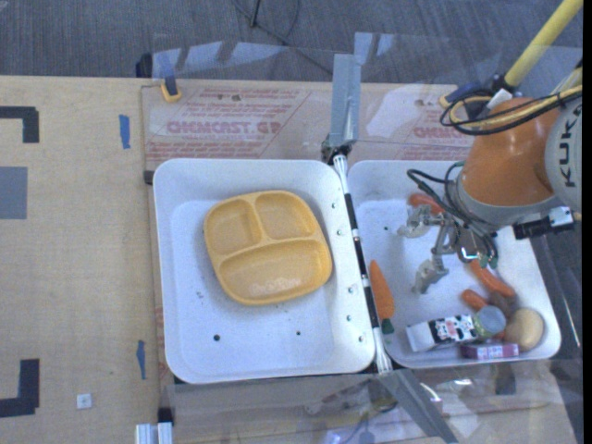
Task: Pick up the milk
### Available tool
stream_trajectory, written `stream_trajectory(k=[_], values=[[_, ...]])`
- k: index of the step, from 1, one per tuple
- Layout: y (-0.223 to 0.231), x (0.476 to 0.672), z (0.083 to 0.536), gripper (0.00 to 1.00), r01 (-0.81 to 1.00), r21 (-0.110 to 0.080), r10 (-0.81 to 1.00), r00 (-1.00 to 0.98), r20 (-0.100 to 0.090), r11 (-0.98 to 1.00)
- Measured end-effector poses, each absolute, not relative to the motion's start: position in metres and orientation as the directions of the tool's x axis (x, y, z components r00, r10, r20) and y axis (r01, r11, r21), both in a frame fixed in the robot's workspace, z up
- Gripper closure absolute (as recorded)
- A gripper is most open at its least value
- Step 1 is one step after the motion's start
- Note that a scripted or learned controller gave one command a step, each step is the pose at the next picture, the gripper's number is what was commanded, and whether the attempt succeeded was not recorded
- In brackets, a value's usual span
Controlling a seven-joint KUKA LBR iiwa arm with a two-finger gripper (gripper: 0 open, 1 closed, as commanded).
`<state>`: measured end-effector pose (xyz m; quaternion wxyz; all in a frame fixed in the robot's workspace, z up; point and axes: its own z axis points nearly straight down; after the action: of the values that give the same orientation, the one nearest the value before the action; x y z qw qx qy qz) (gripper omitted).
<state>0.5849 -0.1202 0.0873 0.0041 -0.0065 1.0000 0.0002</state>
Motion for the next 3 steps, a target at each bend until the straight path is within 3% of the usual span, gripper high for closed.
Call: stream_trajectory(k=[1, 2, 3], values=[[-0.075, 0.649, 0.188, 0.00, 0.070, 0.002, 0.070, -0.998, -0.007, 0.998], [-0.059, 0.614, 0.367, 0.00, -0.174, -0.001, -0.174, -0.985, -0.010, 0.985], [-0.013, 0.571, 0.186, 0.00, -0.419, 0.000, -0.419, -0.908, -0.006, 0.908]])
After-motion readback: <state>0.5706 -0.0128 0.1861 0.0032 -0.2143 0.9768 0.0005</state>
